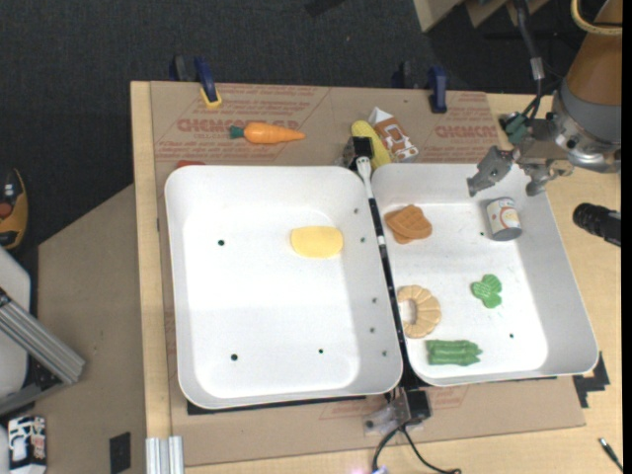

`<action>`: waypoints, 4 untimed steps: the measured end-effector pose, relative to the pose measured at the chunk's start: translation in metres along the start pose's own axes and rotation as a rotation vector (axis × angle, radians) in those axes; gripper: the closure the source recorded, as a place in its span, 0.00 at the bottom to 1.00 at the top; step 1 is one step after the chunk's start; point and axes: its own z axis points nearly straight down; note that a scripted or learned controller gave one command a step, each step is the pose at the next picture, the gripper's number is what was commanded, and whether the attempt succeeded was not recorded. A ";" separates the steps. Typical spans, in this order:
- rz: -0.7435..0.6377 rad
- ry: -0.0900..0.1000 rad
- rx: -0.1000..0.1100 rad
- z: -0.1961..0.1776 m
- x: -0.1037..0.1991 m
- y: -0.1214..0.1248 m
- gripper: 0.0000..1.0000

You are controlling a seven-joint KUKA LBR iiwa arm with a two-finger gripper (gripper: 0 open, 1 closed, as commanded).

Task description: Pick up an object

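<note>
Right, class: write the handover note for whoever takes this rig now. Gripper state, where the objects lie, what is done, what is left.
Gripper: above the far part of the right bin, just over the small can; nothing seen between its fingers.
Right bin: small can, orange-brown pastry, green broccoli piece, ring-shaped biscuit, green block.
Left bin: yellow oval piece.
On the board behind the bins: carrot, banana.
Done: nothing picked yet.
Left: grasp and lift one object; the can looks nearest.

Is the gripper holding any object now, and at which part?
Nothing is held. The gripper hangs open above the small can, apart from it.
</note>
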 end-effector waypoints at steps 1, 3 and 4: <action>-0.010 0.001 -0.010 -0.027 0.096 0.064 0.00; -0.009 0.004 0.010 0.022 0.184 0.005 1.00; 0.002 0.000 0.009 0.062 0.164 -0.038 1.00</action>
